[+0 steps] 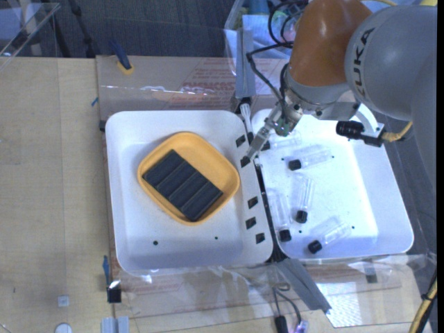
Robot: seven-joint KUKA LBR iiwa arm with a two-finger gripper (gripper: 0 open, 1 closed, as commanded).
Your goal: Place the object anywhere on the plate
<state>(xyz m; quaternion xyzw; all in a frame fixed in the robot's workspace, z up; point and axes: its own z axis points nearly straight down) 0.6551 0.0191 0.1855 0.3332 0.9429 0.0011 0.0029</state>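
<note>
Arm (361,54): reaches in from the right, over the right bin's (388,214) upper left corner.
Fingers (262,141): near the divider between the bins; whether wide or narrow, cannot tell; nothing seen between them.
Plate (225,168): yellow, in the left bin (139,248), tilted like a diamond.
Object (182,181): dark ribbed slab lying flat on the plate.
Vials (309,159): four clear ones with black caps, scattered in the right bin.
Desk (41,186): pale wood.

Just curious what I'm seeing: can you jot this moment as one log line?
tool: over bins' divider | pad: lying on plate, left bin | tubes: scattered, right bin
</note>
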